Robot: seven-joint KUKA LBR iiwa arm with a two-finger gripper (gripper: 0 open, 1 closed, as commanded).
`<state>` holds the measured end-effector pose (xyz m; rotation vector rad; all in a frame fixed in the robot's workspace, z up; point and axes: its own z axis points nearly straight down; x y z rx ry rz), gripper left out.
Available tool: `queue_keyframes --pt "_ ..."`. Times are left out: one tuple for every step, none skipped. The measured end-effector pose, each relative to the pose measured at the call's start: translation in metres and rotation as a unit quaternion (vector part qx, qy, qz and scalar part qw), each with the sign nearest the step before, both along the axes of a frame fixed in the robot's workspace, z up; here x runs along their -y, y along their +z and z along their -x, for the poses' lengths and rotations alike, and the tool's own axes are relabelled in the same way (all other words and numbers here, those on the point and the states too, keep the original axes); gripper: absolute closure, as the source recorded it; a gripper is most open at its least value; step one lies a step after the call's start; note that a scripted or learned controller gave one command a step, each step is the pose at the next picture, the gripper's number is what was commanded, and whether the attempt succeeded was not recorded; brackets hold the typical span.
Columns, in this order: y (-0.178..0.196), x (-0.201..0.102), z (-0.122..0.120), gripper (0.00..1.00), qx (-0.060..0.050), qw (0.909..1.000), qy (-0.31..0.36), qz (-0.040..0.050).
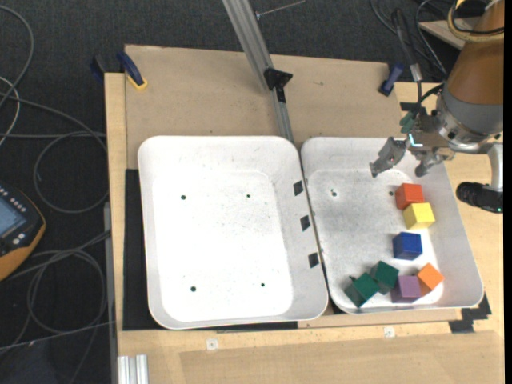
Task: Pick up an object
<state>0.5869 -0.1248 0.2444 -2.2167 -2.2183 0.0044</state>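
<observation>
Several small blocks lie in the right bin [352, 222]: an orange-red block [410, 194], a yellow block [419, 214] touching it below, a blue block [407, 245], and a cluster at the near edge with two green blocks [374, 282], a purple block [409, 287] and an orange block [430, 276]. My gripper [405, 160] hangs over the far right part of this bin, just above and left of the orange-red block. Its fingers are spread open with nothing between them.
The left bin [216, 230] sits beside the right one. A grey metal pole [256, 50] slants across the back of the bench. Blue clamps [132, 70] hold the board's far corners. Cables lie on the floor at left.
</observation>
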Motion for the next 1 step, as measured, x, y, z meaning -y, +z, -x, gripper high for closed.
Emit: queue_keyframes --pt "0.0027 0.0001 -0.0009 0.0 0.003 1.0 0.0 0.0005"
